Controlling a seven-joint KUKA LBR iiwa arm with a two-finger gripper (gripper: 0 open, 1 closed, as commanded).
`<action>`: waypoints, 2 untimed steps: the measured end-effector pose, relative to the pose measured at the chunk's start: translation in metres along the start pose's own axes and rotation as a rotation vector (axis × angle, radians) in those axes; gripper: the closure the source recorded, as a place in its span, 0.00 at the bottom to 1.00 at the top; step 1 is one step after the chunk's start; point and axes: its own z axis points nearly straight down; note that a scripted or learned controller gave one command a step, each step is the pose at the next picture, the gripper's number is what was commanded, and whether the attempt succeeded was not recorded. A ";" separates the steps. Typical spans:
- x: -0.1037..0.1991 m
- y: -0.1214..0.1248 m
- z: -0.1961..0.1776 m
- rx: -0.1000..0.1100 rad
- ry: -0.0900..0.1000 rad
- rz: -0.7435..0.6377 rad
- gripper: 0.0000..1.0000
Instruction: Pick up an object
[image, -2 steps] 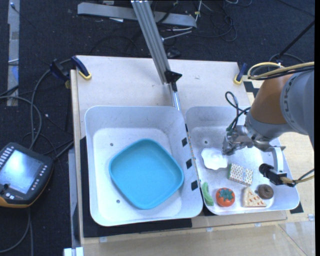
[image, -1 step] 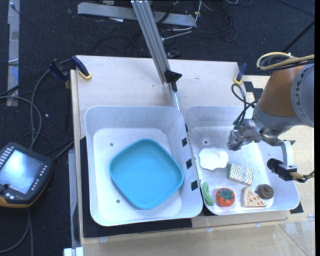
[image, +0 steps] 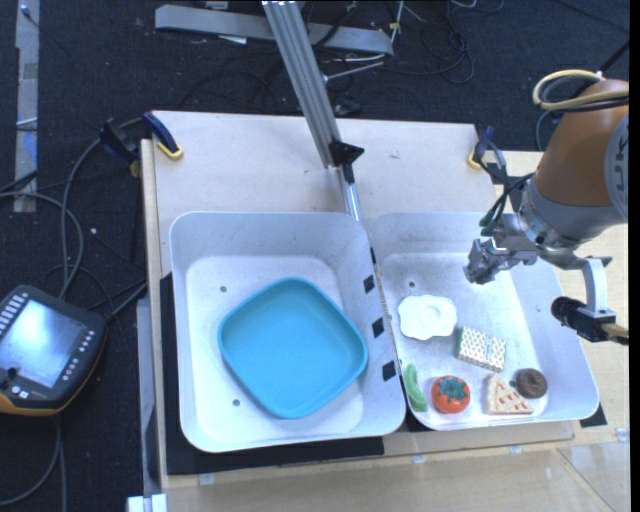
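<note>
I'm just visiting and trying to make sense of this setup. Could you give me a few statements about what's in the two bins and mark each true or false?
1. The blue tray lies in the left bin. True.
2. The toy tomato sits in the left bin. False: it sits in the right bin, near its front edge.
3. The gripper hangs over the right bin, behind the white piece. True.
4. The chocolate donut is stacked on the blue tray. False: it lies in the right bin, beside the pizza slice.
5. The green checkered block lies between the white piece and the pizza slice. True.
</note>
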 end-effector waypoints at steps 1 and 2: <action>0.000 0.000 -0.009 0.004 0.000 0.000 1.00; 0.048 0.008 -0.004 0.005 0.001 -0.003 1.00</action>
